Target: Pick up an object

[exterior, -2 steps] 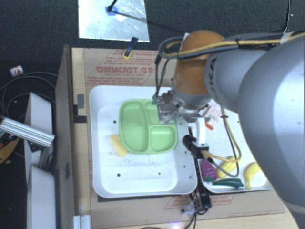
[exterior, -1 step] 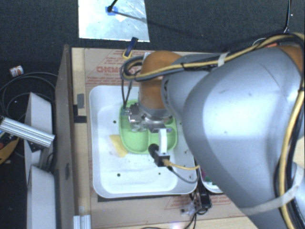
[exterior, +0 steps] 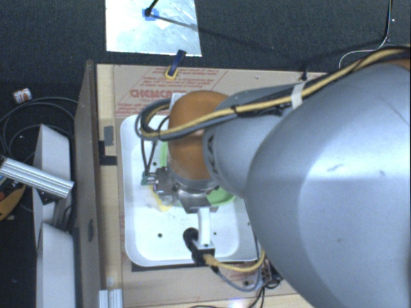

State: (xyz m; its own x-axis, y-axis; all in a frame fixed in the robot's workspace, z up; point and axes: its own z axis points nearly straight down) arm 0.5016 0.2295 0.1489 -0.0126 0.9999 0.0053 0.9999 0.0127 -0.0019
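- One big grey arm (exterior: 321, 191) reaches in from the right and covers most of the right side of the bench (exterior: 87, 191).
- Its orange band (exterior: 189, 133) sits over the white bin (exterior: 144, 239). The gripper (exterior: 186, 197) points down into that bin, just under the band.
- You cannot tell if the gripper is open or closed, because the arm hides its lower end from above.
- Two small things peek out in the bin, right by the gripper: a green thing (exterior: 223, 195) on its right side and a yellow thing (exterior: 160, 202) on its left side.
- Most of each one is hidden under the arm, so their shapes are not clear. It is also not clear if the gripper touches either one.
- The near left part of the bin floor is plain white with a few little dark dots.
- The bin rests on a brown cardboard sheet (exterior: 192, 82) with red print, which sticks out on the far side.
- A small blue and yellow clip (exterior: 174, 63) lies at the far edge of the cardboard.
- Farther off, a shiny silver sheet (exterior: 154, 24) lies on the dark floor (exterior: 51, 31), with a small blue bit (exterior: 149, 13) on it.
- On the left, off the bench, are a silver metal bar (exterior: 38, 177) and loops of black cable (exterior: 26, 124).
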